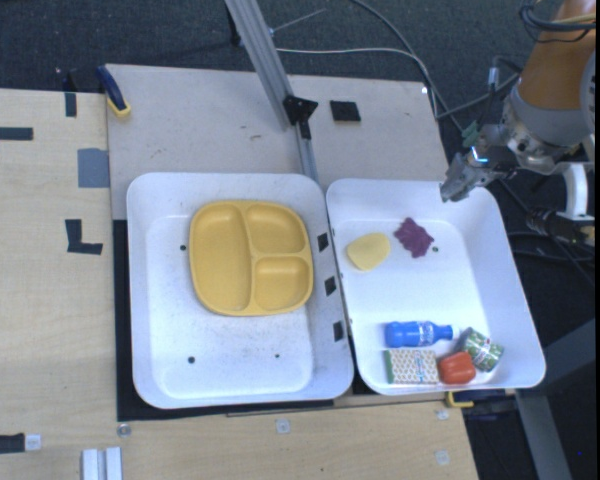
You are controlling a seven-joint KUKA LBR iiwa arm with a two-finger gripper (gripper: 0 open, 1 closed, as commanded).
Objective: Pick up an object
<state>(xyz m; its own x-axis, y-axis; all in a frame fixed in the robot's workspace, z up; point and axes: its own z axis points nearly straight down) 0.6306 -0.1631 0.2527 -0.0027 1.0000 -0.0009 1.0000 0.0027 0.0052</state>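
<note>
Progress: honestly looked like nothing was picked yet, every item was lying on the floor of a bin and none was lifted

Gripper: the gripper (458, 185) hung over the far right corner of the right bin (510, 268), right about at the rim, and I saw nothing between its tips

Fingers: too small and dark to say whether they were apart or together, so I couldn't tell

Nearest candidate: the purple object (414, 236) lay in the upper part of the right bin, near the gripper, a bit toward the camera and to the left of it, not touching

Next closest: the yellow lump (368, 251) sat just left of the purple one, close to the wall shared by the two bins

Far cluster: the blue bottle (416, 333) lay on its side, with the patterned packet (413, 366) just below it, the red object (458, 369) beside that and the small can (483, 350) by the near right corner, all well apart from the gripper

Left bin: the left bin (160, 298) carried the yellow divided plate (251, 257), well away from the arm

What was left: pretty much all of it I'd say, going down over a piece, closing on it and lifting

Best guess: the purple one was the shortest reach from where it hung
</note>
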